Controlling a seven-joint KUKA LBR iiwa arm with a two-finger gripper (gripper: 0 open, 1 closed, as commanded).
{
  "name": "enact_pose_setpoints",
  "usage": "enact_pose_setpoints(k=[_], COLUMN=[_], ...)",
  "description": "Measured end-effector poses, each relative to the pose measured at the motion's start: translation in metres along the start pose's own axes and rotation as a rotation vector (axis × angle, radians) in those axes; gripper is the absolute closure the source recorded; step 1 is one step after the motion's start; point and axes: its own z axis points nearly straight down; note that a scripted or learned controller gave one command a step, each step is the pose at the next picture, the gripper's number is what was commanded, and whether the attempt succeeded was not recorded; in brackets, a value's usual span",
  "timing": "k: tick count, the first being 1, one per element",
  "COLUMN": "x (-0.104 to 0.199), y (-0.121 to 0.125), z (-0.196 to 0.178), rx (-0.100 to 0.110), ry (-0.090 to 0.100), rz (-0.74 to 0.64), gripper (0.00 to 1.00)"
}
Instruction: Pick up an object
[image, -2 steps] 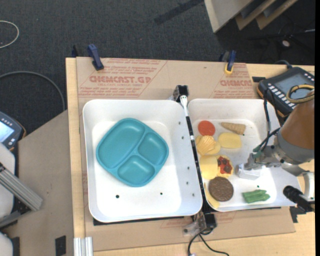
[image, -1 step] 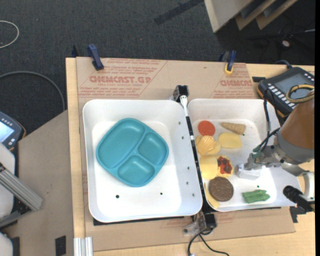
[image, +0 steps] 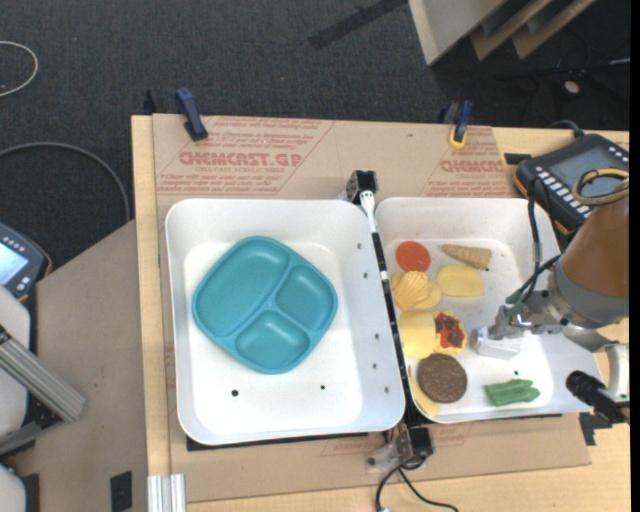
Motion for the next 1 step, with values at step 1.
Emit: enact_pose_setpoints(k=[1], x=[0.0019], y=[0.0035], z=[0.0025], rx=[-0.004], ry=[-0.002], rz=[0.001], gripper=[1.00])
